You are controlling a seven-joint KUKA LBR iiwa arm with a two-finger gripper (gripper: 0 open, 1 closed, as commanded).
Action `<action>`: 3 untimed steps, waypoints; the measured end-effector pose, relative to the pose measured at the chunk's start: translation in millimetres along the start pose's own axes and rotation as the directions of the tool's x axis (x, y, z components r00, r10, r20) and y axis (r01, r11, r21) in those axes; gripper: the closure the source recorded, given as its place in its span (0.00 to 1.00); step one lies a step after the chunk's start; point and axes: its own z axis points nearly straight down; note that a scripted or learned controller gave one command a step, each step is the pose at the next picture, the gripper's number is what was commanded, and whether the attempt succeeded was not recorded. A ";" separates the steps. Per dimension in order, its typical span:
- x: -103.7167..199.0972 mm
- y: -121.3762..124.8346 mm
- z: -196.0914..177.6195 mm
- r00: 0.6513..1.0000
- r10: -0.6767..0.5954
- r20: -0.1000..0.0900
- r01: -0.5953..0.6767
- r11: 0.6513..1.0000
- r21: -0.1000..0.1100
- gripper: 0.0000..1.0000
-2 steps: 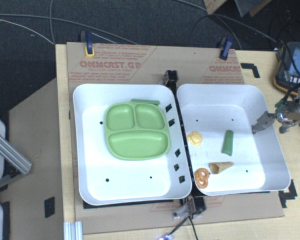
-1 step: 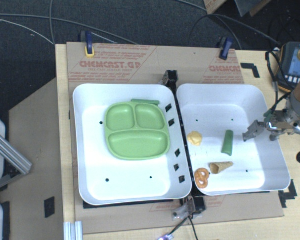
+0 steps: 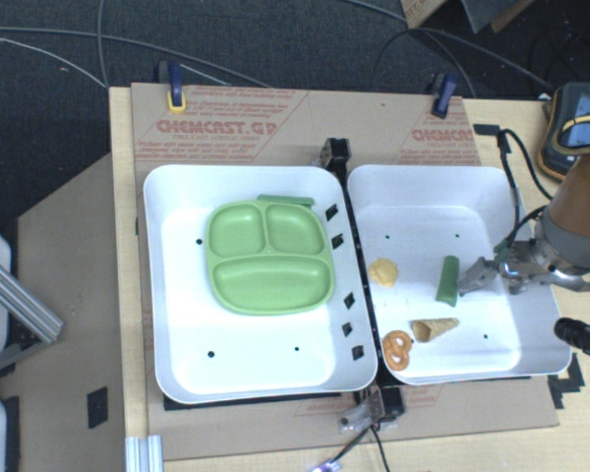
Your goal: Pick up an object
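Observation:
The right bin (image 3: 423, 190) holds a small green block (image 3: 447, 280) standing on end near its middle. A yellow lump (image 3: 383, 271) lies to its left. An ice-cream cone toy (image 3: 434, 328) and a pretzel (image 3: 397, 348) rest near the front edge. My gripper (image 3: 475, 279) reaches in low from the right. Its tip is right beside the green block's right side, and I cannot tell whether it touches the block.
A green divided plate (image 3: 269, 258) lies in the left bin (image 3: 182, 362). A black clip-lined divider (image 3: 346, 264) runs between the bins. Cables cross the bench's right rear corner, and blue clamps (image 3: 176, 85) hold the cardboard base at the back.

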 end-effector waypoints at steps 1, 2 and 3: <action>-0.6 0.6 25.8 1.000 0.000 0.004 0.000 1.000 -0.007 0.00; -0.1 1.0 14.5 1.000 0.000 0.003 0.000 1.000 -0.008 1.00; 0.4 1.7 -28.6 1.000 -0.001 0.006 0.001 1.000 -0.012 1.00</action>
